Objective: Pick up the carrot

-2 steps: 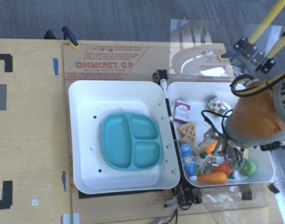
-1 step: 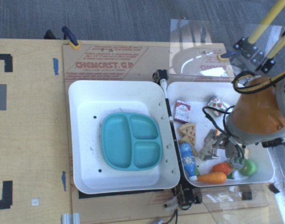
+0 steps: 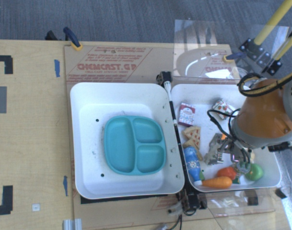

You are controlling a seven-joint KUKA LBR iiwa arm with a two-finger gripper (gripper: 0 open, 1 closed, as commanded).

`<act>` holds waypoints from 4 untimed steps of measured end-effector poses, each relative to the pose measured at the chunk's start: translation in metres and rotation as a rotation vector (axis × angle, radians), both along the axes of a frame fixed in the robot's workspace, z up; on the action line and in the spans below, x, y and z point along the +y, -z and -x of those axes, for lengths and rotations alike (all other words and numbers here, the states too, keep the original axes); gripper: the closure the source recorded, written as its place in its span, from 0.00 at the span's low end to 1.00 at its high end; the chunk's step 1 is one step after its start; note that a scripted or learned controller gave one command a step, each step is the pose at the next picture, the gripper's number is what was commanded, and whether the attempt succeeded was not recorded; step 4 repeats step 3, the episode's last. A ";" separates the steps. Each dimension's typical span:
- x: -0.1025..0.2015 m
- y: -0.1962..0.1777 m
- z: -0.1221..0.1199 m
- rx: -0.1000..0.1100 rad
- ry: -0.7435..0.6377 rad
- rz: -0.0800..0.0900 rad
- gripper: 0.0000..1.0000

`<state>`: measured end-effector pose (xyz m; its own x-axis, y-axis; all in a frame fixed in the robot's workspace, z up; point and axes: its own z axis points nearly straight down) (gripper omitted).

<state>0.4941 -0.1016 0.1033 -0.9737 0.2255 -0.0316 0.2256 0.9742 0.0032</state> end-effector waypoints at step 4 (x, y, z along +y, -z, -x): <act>0.036 -0.083 -0.022 0.021 0.133 -0.007 1.00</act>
